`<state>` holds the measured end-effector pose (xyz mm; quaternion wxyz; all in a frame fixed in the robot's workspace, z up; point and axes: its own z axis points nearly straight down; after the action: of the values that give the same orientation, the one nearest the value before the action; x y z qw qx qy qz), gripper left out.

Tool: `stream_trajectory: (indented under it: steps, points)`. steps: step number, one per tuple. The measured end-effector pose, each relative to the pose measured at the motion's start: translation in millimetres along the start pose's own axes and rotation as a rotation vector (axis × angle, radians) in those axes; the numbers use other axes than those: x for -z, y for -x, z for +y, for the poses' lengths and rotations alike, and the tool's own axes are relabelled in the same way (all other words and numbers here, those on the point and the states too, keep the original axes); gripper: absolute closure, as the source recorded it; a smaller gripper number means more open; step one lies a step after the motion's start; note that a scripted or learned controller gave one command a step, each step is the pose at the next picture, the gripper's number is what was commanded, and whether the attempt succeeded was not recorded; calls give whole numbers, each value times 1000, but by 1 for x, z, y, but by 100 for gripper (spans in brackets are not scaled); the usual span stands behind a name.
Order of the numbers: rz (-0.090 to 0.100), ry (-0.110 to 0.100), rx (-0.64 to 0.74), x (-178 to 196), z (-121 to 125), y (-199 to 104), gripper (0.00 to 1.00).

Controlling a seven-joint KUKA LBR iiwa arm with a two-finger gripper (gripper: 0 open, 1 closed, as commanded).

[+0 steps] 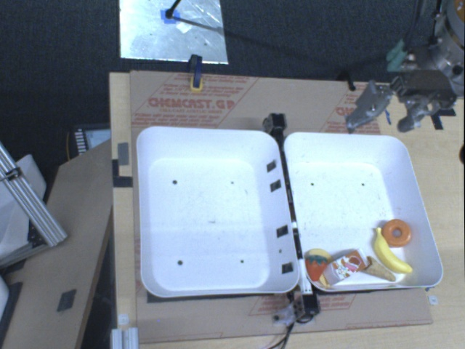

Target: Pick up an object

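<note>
Open floor across right bin; toys crowding its near corner.

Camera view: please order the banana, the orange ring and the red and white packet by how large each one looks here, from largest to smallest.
1. banana, the longest shape.
2. red and white packet, close to the banana in area, so this order is unsure.
3. orange ring, clearly the smallest.

All lie in the right bin, at similar nearness to the camera.

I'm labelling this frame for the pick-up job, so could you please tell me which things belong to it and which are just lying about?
Belong to the job:
gripper
banana
orange ring
small packet
right bin

Just lying about:
left bin
foil sheet
yellow clip
</note>
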<state>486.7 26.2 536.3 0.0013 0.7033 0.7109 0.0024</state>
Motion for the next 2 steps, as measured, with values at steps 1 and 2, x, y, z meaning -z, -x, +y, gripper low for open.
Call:
stream_trajectory:
  steps: [1,2]
  points:
    - [0,-2,-2,-1,0,-55,0]
    - [1,-3,2,-2,0,-139,0]
